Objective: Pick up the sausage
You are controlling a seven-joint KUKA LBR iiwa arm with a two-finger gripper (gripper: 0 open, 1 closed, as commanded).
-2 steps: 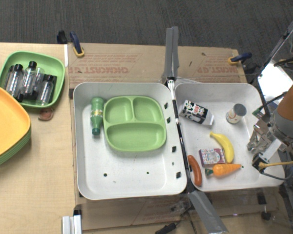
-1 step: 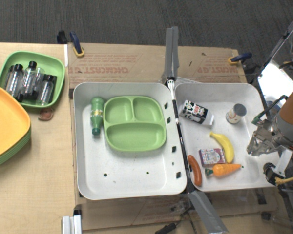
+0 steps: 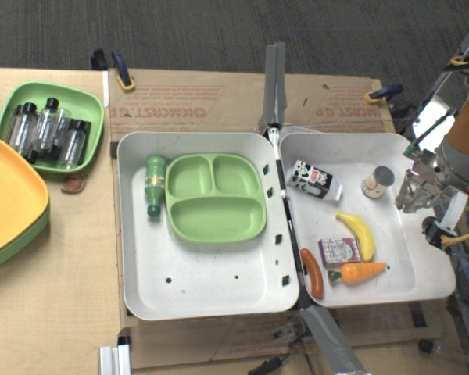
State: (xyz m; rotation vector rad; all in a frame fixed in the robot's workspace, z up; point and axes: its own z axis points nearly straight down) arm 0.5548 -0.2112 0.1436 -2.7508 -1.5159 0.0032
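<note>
Nearest the camera, the sausage [image 3: 312,273] lies in the right bin [image 3: 422,287], front-left corner, pressed close along the wall by the divider between bins. Just right of it: a carrot [image 3: 362,272] w/ a small pink packet [image 3: 338,251] behind, then a banana [image 3: 359,233]. Farther back, a milk carton [image 3: 310,179] and a small cup [image 3: 377,182]. Left bin [image 3: 141,287] holds a green divided plate [image 3: 216,197] and a green bottle [image 3: 154,184].

The gripper [image 3: 417,192] hangs over the right bin's far-right side, well apart from the sausage; can't tell how the jaws stand, too blurred. Nothing seen held.

Risks, as I judge: sausage hugs the wall, so one jaw may hit the rim or not fit btwn wall and sausage. Carrot tip sits near, so a sloppy approach could nudge it or grab it instead. Round, slick shape may roll or slip out.
</note>
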